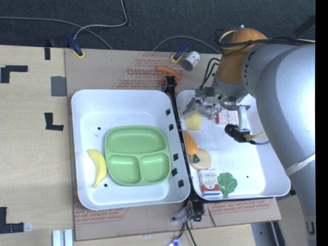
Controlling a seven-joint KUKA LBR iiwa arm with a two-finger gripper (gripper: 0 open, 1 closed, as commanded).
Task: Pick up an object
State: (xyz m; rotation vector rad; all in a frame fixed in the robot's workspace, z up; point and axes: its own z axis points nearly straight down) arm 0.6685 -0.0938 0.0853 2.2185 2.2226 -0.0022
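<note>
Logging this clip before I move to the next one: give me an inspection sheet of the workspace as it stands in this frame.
Surface: wooden bench with cardboard sheet under two white bins, left bin and right bin.
Job's things: right bin holds a pale yellow piece, carrot, round tan piece, small carton, green leaf.
Clutter: green divided plate and banana in left bin.
Grippers: gripper low over the right bin's far end, beside the yellow piece; finger state unclear.
Cables: white cable across the dark floor; black cable at the wrist.
Surroundings: blue clamps on the cardboard's far edge.
</note>
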